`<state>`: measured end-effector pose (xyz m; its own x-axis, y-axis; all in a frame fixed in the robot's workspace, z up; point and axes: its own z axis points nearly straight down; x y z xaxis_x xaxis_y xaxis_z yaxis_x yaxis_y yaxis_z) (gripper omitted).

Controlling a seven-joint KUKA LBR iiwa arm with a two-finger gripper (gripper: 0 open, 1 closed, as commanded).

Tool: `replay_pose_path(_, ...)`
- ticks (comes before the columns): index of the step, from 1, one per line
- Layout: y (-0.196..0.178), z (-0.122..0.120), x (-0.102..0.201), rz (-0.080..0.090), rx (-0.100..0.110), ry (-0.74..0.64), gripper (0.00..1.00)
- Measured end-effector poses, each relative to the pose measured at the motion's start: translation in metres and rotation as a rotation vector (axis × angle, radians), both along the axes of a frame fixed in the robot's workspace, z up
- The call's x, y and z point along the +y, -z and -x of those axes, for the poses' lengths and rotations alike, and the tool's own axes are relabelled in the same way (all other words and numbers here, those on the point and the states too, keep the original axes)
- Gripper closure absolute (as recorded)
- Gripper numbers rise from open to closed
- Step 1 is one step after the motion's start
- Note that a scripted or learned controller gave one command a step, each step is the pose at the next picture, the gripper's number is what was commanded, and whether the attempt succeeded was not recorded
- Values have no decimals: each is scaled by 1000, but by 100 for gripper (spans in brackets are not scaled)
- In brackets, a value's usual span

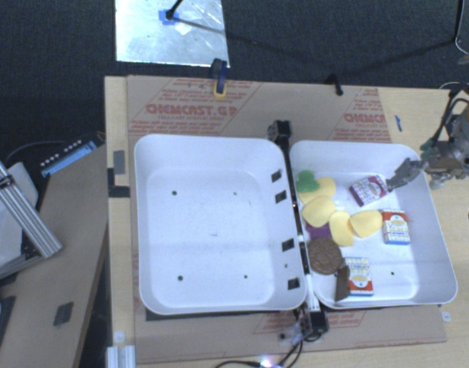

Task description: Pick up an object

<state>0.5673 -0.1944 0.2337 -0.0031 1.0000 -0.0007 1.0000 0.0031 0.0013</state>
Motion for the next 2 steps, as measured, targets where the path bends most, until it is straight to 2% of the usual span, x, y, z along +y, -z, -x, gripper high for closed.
replay_pose_path(1, 152, 18, 66, -6, 11, -5, 0)
replay_pose_path(2, 150, 35, 87, -2, 3, -2, 0)
